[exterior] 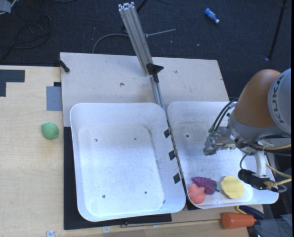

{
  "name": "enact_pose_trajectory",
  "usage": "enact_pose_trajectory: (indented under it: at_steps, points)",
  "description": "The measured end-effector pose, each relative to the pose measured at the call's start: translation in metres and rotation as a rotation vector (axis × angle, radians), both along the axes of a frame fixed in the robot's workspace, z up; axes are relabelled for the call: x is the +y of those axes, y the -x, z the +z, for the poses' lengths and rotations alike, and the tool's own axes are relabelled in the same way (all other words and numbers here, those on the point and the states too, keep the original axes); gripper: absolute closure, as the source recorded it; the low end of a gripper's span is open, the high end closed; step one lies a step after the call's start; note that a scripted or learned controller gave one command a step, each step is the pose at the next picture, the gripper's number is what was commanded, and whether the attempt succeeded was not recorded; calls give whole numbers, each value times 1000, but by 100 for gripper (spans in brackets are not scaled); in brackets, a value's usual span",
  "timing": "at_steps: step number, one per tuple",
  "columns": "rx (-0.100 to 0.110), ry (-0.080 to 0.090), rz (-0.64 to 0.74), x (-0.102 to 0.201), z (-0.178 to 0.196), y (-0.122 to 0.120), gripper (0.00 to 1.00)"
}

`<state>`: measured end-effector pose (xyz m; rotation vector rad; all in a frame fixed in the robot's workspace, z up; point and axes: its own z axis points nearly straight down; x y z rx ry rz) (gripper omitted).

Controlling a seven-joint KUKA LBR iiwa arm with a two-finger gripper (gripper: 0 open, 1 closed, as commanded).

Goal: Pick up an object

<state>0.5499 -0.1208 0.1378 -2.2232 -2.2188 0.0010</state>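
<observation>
text: none legible | labels: none | numbers: none | signs: none

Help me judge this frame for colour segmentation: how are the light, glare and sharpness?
Camera view: even, soft light; the two shallow white plastic bins look bright but still show speckles; the small purple lumpy object and round yellow object read clearly; the whole frame is slightly soft; the end effector is blurry.

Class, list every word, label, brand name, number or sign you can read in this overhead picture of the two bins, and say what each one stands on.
None: no readable text, number or sign shows on the white bins, the purple, orange-red and yellow objects in the right bin, the green ball or the arm.
</observation>
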Motion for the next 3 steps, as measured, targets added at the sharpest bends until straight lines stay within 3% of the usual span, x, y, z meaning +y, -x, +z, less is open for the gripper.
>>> enact_pose_trajectory:
  at_steps: [3]
  points:
    - [-5, 1, 1, 1, 138, -4, 100]
